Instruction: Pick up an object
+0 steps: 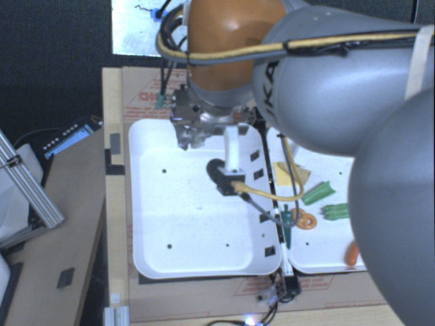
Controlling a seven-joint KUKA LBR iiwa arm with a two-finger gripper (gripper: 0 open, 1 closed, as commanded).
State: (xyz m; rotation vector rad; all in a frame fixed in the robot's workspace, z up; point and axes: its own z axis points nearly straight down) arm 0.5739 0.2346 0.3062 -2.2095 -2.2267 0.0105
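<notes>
Grey arm (340,80) looms right, claw (189,140) over left bin (177,240) top, grip impossible to tell, green piece (317,194) well apart, lower right.

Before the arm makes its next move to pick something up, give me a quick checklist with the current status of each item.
1. Gripper above the left bin: ok.
2. Gripper lined up over an object: not ok; the visible objects lie in the right bin.
3. Pickable objects in the right bin: ok; green piece, orange ring, yellow piece.
4. Whole right bin in sight: not ok; the arm covers part.
5. Gripper holding anything: cannot tell.
</notes>
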